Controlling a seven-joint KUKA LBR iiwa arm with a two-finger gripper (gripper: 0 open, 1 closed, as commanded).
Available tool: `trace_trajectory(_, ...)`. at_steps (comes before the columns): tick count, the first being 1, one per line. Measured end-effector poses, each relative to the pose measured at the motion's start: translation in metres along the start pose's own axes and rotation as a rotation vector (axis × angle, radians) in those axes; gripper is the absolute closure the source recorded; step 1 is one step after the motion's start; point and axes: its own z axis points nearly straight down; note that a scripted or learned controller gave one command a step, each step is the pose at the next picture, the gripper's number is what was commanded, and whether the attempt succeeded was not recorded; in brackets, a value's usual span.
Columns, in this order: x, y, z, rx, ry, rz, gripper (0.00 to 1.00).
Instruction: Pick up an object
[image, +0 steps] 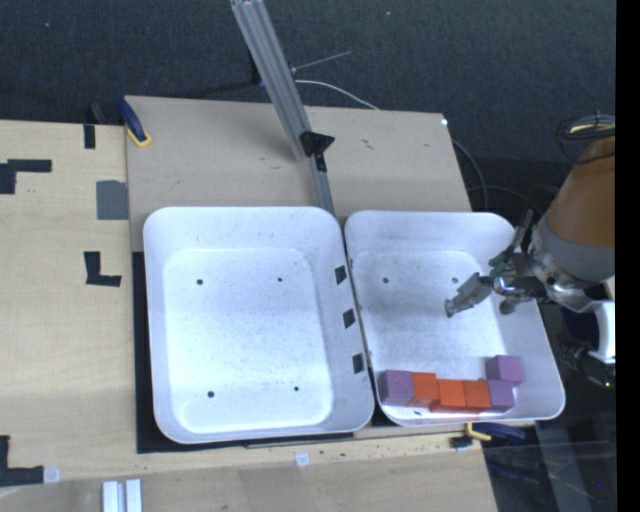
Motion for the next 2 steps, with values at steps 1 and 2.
trace_trajectory(1, 0.113, 0.015, 0.037, 0.004, 0.002, -0.006, 0.0)
trace_trajectory(2, 0.199, 0.034, 0.036, 0.0, 0.001, -0.008, 0.0)
